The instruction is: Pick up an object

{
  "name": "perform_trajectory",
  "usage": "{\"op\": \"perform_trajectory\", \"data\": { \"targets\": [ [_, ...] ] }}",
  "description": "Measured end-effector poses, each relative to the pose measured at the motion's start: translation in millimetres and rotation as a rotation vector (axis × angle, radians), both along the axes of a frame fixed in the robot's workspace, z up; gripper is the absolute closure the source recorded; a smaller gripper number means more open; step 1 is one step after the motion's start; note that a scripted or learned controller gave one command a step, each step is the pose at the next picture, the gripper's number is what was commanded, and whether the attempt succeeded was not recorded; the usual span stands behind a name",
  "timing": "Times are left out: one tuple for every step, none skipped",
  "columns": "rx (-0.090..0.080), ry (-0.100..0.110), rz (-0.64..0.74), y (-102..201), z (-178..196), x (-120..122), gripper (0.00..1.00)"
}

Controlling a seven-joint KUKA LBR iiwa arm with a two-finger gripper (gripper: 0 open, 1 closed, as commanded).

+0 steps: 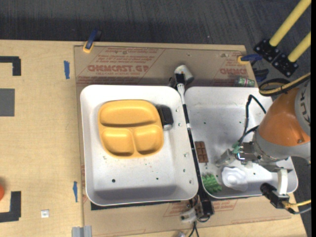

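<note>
Reaching in from the right, the arm (284,125) holds its gripper (237,157) low over the near half of the right bin (217,100); whether the tool is released or clenched cannot be told from this angle.

1. Near edge, right bin. A white object (234,177) lies close to the near wall, just beside the gripper, and appears the likeliest pick target by position. It rests on the bin floor and is not shown between anything. A green object (211,182) sits in the near-left corner, against the wall where loose items tend to collect.

2. Left wall, right bin. A brown block (201,151) lies along the divider edge, apart from the gripper.

3. Left bin (94,132). A yellow compartmented tray (131,127) lies toward the far half, flat and stable. A small dark object (165,116) touches its right edge, near the far-right corner.

4. Far side. Both bins sit on a cardboard sheet (160,63) that lies on the bench (39,132), probably as a locating base. Red print on the cardboard is mirrored and not reliably legible. No other label can be read.
</note>
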State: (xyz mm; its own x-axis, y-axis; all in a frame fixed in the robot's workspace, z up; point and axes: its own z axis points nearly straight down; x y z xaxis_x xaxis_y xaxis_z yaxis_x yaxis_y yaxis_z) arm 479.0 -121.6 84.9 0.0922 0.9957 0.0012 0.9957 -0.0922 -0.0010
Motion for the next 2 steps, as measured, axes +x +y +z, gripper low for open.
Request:
{"op": "perform_trajectory", "data": {
  "targets": [
    [0.001,-0.003,0.0,0.7,10.1,1.2,1.0],
    [0.001,-0.002,0.0,0.7,10.0,1.1,0.0]
  ]
}}
